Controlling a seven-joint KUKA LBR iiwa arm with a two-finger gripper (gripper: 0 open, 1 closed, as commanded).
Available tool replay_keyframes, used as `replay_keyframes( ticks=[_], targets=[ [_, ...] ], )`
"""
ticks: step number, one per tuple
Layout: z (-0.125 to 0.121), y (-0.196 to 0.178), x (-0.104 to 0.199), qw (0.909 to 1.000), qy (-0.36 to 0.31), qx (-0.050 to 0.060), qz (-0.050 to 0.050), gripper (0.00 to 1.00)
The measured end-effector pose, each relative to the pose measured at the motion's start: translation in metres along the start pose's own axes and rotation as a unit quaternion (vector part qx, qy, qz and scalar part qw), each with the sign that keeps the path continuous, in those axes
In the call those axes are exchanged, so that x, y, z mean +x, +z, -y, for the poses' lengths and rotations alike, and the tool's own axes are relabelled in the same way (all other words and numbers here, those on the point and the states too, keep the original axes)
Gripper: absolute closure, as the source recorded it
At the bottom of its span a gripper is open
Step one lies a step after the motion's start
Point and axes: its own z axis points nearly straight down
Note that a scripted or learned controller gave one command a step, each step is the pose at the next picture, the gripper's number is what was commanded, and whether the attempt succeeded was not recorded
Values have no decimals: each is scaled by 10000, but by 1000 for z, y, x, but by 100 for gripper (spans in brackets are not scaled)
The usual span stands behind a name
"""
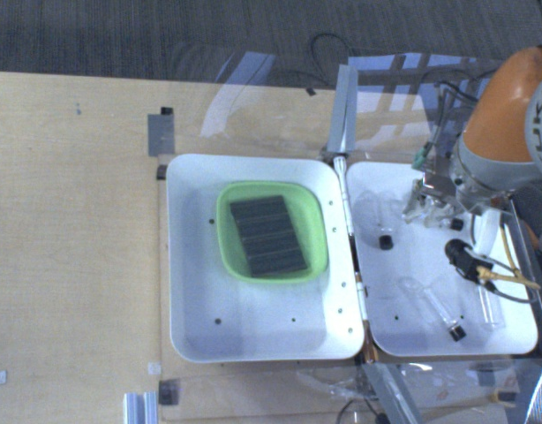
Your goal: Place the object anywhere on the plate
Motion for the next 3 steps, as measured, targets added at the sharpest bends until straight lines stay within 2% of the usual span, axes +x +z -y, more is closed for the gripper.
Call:
replay_keyframes(
  ticks=[1, 2, 3],
  targets=[
    [46, 37, 63, 9972, -745, 27, 12, 100],
    [46, 37, 63, 9972, -741, 25, 12, 0],
    [57, 36, 116, 9972, -744, 17, 8, 0]
  ],
)
